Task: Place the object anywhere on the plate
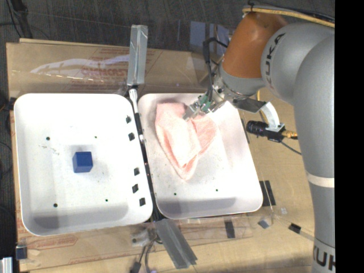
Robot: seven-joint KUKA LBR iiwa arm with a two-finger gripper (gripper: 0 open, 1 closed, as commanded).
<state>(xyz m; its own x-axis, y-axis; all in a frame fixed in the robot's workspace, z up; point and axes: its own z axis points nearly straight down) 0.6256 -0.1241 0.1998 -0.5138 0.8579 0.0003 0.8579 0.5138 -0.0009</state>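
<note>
Left bin: one blue cube on its floor, left of centre, well apart from the claw, far to the claw's left and a bit nearer the camera. Cube sits square to the bin walls, no long axis to speak of. Bare white floor on every side of it; none of the bin's walls close.

Divider between the bins carries a row of small black clips.

Right bin: pink cloth, crumpled, long axis running from the bin's far wall down toward the near wall, tapering to a point at the near end. Open floor to the cloth's right and below its tip.

Claw: at the cloth's upper edge, touching or just over the fabric. Whether it is wide or narrow, cannot tell at this size. Grey arm fills the space behind and to the right of it.
</note>
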